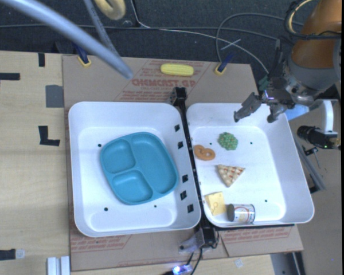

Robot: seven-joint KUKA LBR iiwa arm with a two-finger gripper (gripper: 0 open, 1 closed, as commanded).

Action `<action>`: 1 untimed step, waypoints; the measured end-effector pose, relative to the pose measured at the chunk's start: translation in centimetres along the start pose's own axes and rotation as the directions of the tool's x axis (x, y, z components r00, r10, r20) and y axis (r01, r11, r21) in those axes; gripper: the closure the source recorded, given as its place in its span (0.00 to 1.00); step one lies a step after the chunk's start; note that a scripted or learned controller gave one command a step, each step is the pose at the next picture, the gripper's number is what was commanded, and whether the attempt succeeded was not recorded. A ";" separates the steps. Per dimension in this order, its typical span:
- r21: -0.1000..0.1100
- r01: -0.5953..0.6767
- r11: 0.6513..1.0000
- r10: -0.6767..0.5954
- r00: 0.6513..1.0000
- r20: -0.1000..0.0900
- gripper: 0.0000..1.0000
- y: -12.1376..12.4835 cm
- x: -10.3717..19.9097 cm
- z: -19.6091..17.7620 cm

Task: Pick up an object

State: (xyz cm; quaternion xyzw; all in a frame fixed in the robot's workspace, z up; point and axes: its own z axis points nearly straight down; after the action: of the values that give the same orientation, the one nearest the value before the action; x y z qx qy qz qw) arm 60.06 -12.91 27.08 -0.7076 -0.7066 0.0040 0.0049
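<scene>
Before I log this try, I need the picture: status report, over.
Tool open, holding nothing, above right bin's far edge. Broccoli, pretzel, pizza slice, cheese, can lie untouched. Nothing blocking.

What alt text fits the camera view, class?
An open gripper hovers over the right bin's far edge, above broccoli, a pretzel, a pizza slice, cheese and a can. The left bin holds a blue divided plate.

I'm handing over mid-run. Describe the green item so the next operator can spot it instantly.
Look in the right bin, upper middle, below the open gripper. The broccoli floret sits just right of the pretzel and above the pizza slice. It is the only green, bumpy piece there.
</scene>
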 end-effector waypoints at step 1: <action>-0.011 0.003 1.000 -0.003 1.000 0.002 0.00 0.2 0.0 -0.7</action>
State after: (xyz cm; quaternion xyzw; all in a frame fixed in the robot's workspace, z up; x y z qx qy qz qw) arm 60.25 -12.89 27.74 -0.7066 -0.7076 0.0006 0.0004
